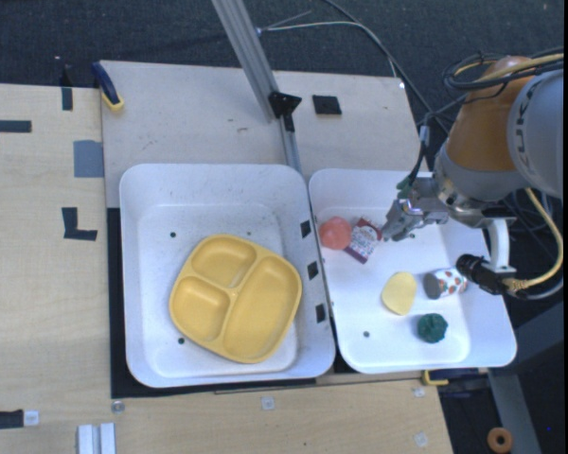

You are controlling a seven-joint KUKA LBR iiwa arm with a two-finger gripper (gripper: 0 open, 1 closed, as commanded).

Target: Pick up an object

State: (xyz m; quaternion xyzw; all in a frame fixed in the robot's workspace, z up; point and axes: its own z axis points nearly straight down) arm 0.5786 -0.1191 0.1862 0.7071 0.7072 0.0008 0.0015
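Note:
The right bin point(360, 348) holds several small objects: a pink ball point(334, 233), a red and white packet point(363, 241), a yellow lump point(399, 293), a small grey and white piece point(442, 284) and a dark green lump point(432, 327). My gripper point(399, 227) hangs low over the upper middle of the right bin, just right of the packet and close to it. Nothing shows between its fingers. The arm's grey and orange body covers the bin's upper right part.
The left bin point(142, 206) holds a yellow divided tray point(235, 297). A slanted metal pole point(249, 41) runs from the top down to the gap between the bins. Cables point(535, 277) loop off the arm at the right bin's right edge.

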